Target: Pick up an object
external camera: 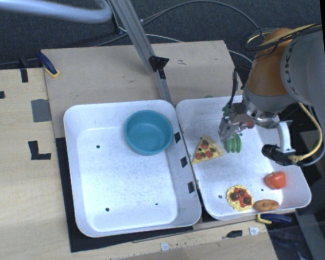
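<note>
We judge the main risk to be a glancing grasp: the grey 2-finger gripper sits low over the small green ribbed toy in the right white bin, and we cannot tell its state. The toy could roll toward the pizza slice toy. The left white bin holds 1 blue plastic bowl. Both bins rest on a tan wooden bench.
</note>
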You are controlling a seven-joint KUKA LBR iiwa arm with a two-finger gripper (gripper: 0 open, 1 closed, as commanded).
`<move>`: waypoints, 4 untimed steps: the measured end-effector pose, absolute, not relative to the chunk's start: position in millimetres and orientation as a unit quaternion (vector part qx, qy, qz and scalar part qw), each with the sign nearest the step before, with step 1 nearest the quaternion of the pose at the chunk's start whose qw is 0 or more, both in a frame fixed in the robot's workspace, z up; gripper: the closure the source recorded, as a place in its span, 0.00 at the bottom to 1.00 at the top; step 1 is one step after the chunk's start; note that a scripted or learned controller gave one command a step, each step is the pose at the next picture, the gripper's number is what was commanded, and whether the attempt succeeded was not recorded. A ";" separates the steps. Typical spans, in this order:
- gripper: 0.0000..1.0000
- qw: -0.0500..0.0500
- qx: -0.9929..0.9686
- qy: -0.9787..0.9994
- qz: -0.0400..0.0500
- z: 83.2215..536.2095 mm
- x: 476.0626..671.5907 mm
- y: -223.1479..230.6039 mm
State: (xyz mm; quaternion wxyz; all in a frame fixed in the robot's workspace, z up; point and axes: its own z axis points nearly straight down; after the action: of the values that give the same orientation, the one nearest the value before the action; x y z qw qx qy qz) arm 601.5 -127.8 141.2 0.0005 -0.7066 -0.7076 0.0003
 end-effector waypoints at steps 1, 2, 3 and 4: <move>1.00 -0.001 -0.707 -0.707 -0.001 193.8 592.5 -125.9; 1.00 -0.001 -0.707 -0.707 -0.001 230.4 592.8 -125.8; 1.00 0.001 -0.706 -0.709 0.000 220.5 598.9 -69.3; 1.00 0.001 -0.706 -0.709 0.000 218.1 593.6 -12.0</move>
State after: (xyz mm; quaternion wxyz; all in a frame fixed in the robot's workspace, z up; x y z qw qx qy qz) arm 593.6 -12.0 218.1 0.0007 -0.7056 -0.7086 -0.0001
